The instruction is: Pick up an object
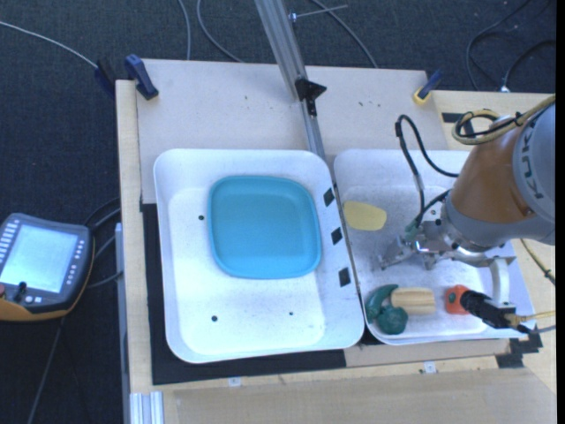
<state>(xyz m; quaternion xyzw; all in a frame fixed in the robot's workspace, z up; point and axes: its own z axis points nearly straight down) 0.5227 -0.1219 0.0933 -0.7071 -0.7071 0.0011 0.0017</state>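
In the right bin, my gripper hangs low over the bin's middle, reaching in from the right. A flat yellow piece lies just up and left of it. Along the front wall below it sit a dark green object, a tan cylinder touching the green one, and a small red-orange object further right. I see none of these things inside the gripper.
The left bin holds a square turquoise plate. A metal pole slants up from between the bins. A handheld control unit lies off the bench at far left.
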